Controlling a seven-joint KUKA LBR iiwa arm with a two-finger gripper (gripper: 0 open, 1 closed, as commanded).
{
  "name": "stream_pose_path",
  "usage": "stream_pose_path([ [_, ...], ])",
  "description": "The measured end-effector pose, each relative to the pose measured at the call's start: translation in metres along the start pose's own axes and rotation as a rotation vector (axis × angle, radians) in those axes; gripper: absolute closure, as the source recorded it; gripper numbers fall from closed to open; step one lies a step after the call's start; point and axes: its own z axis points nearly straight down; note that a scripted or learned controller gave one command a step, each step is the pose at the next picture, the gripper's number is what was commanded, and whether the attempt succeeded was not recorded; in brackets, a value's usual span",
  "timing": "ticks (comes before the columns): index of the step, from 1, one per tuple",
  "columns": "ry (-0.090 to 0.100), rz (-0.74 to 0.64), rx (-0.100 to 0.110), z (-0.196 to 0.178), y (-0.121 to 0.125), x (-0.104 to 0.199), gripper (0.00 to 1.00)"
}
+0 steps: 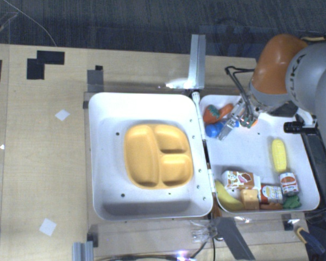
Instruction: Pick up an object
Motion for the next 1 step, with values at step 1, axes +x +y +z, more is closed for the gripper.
stream_pose_path([
  [1,0.000,0.441,0.002,0.0007,-0.0205,-0.0053,0.00],
])
